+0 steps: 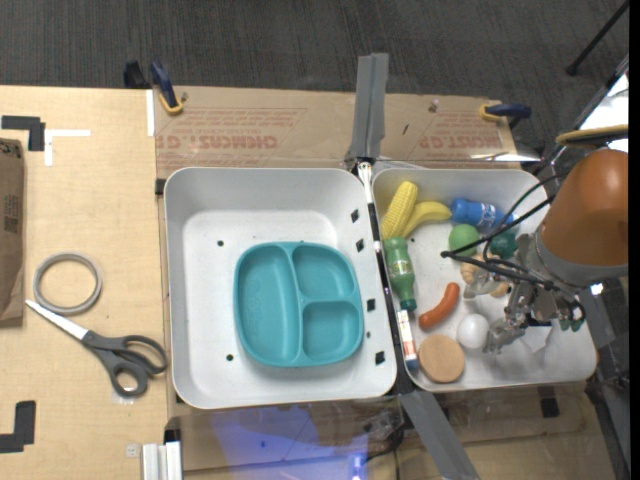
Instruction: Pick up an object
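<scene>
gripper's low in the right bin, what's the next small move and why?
Probably a short drop toward the white egg, then close. The gripper sits just right of it in the right bin, with nothing visibly between its fingers. The sausage and round cookie lie close by, so keep the move small.

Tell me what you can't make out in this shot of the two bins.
- Gripper: in the camera view it is small among dark cables, so its jaws cannot be read as open or shut.
- Right bin: the arm covers its right part, hiding anything beneath.
- Pale object near the green ball: partly hidden by cables, too small to identify.
- Brown item at the left edge: cut off by the frame.
</scene>
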`<state>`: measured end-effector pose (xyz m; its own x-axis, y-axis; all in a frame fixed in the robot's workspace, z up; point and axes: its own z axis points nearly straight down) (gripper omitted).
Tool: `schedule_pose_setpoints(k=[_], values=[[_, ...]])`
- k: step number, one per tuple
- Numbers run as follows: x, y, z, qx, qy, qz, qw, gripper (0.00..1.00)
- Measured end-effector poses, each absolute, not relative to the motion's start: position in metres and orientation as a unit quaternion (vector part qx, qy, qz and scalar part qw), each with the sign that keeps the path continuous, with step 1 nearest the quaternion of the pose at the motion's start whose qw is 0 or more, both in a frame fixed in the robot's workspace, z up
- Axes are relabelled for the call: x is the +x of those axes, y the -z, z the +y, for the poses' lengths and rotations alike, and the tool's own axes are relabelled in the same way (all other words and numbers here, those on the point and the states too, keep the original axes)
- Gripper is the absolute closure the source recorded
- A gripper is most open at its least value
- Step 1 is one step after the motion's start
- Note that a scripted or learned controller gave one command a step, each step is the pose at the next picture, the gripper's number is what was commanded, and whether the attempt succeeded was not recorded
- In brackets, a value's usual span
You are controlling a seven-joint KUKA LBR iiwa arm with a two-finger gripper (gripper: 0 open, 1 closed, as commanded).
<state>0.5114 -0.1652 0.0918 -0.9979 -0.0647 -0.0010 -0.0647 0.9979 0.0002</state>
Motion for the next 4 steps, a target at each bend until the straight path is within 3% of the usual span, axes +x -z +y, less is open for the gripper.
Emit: schedule_pose_setpoints(k=[1,2,3,4], values=[[0.489,-0.092,-0.108,0.048,-0.0001,0.999,0.000,0.00],[0.637,-0.094,-0.115,0.064,0.0003,0.998,0.003,0.00],[0.583,-0.092,-0.094,0.103,0.0002,0.995,0.001,0.00],[0.552,-0.092,-0.099,0.176,0.0002,0.984,0.001,0.00]])
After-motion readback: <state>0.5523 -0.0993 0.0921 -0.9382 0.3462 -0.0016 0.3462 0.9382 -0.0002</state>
